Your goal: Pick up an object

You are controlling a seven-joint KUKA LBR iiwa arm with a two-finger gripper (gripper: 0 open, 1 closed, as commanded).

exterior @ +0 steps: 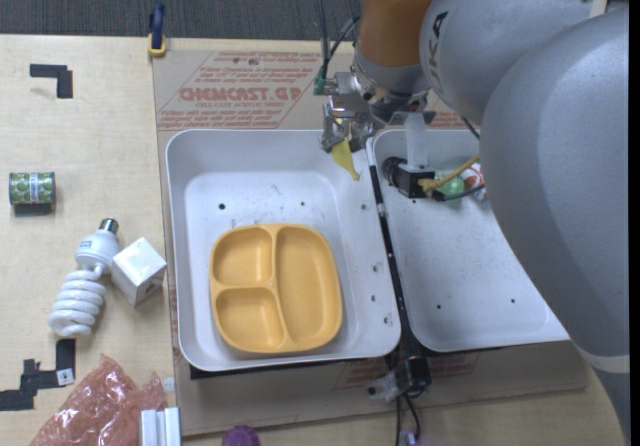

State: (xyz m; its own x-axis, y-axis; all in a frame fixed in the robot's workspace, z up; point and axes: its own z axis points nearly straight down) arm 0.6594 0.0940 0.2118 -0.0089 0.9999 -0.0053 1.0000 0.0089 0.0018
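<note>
Where the arm reaches in from the right, the tool [340,134] hangs over the left bin's [180,234] far right corner; spread or pressed together, cannot tell. Small yellow piece [346,161] just under it, gripped or not unclear. Yellow three-compartment plate [277,286] lies flat in the same bin, toward the front. Right bin [470,304]: green-and-red item [455,186] at the far end. Surface [90,134], left: spiral bulb [82,279], white cube [139,270], green can [32,189].
</note>
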